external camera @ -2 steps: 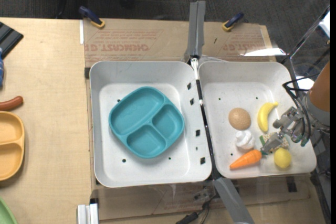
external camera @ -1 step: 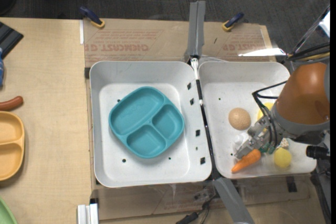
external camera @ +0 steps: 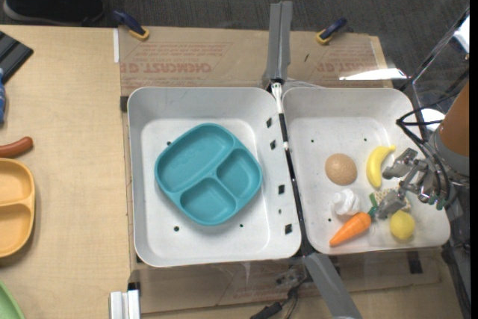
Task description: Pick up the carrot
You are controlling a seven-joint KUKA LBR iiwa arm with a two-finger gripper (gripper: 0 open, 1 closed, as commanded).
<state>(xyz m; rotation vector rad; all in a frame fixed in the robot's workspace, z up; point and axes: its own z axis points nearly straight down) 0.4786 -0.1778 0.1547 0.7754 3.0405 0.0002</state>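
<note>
Camera view puts the carrot (external camera: 350, 228) at the front of the right bin (external camera: 321, 112), long axis running lower-left to upper-right, leafy end toward the gripper (external camera: 390, 204) just beside it; fingers stand apart, clasping nothing.

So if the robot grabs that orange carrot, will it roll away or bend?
The carrot probably stays stiff, since it lies straight like a moulded toy. Its round, tapered body might roll or swing around if nudged, though the white thing touching it could stop it. Its smooth-looking skin may slip as the gripper closes near its thick end.
</note>
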